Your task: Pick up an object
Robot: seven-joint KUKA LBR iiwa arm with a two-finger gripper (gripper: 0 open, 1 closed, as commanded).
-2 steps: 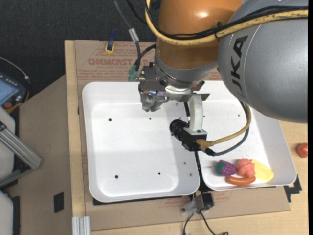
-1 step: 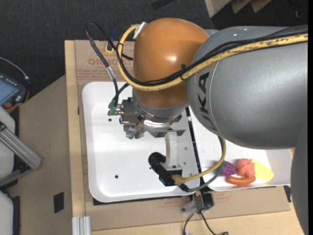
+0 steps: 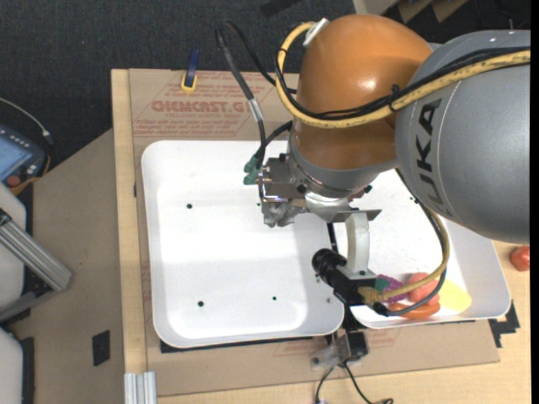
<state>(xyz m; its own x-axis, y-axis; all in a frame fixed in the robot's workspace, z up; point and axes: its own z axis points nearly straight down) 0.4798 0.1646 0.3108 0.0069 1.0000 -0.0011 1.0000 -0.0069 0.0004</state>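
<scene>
Brown cardboard bench [image 3: 168, 99] on dark carpet | gripper [image 3: 276, 204] mid-frame above shallow white left bin [image 3: 210, 259], open or closed I cannot tell | I'd aim lower right, at the rounded orange object [image 3: 421, 298].

Dark carpet [image 3: 76, 23] around brown bench [image 3: 126, 268]

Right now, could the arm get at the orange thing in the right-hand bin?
Probably yes: the orange thing lies beside a yellow piece with nothing on top of it, and the gripper hangs close by, over the neighbouring bin.
</scene>
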